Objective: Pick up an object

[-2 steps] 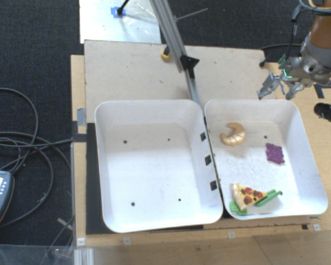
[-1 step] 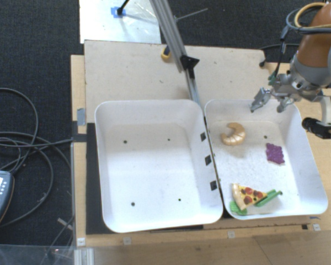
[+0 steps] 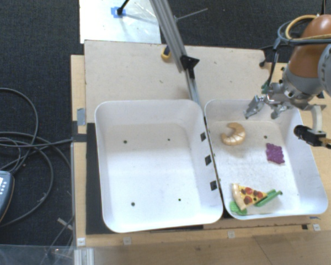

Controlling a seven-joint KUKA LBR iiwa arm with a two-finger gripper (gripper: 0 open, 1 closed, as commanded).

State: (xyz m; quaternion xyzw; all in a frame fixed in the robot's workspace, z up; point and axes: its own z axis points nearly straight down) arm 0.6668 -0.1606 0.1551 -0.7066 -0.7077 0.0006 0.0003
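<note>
— So how far along would you say the pick is?

— Barely begun, by my reading. The gripper (image 3: 266,107) hangs over the far rim of the right-hand bin (image 3: 314,173), its two fingers spread apart with nothing between them.

— And the candidates?

— All lying loose on that bin's floor. A toy croissant (image 3: 233,133) sits nearest, just in front of the gripper and slightly toward the divider. A purple grape cluster (image 3: 275,153) lies further forward, nearer the bin's outer wall. At the bin's near edge, a toy pizza slice (image 3: 245,194) rests against a green piece (image 3: 268,197), possibly a bean or pepper; I can't tell which.

— Anything lifted or shifted out?

— No. Each one rests flat on the bin's floor, apart from the fingers. The left-hand bin (image 3: 107,148), beside it, holds no items.

— So what remains?

— Essentially everything: choosing a target, descending, closing, lifting. The croissant looks the shortest reach, though its curved, rounded body might slip from a two-finger pinch.
</note>
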